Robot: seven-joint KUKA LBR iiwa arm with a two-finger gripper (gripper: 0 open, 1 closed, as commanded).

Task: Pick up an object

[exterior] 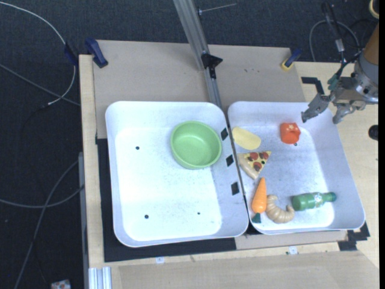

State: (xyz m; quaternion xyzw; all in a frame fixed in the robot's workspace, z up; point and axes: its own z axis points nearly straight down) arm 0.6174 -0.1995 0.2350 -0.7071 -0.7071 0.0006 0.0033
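My grey two-finger gripper [325,112] hangs wide open and holds nothing, above the right white bin's [337,161] far edge, near the small red plastic pepper [290,133].

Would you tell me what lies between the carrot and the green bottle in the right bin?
In the camera view, a croissant lies between the carrot and the green bottle.
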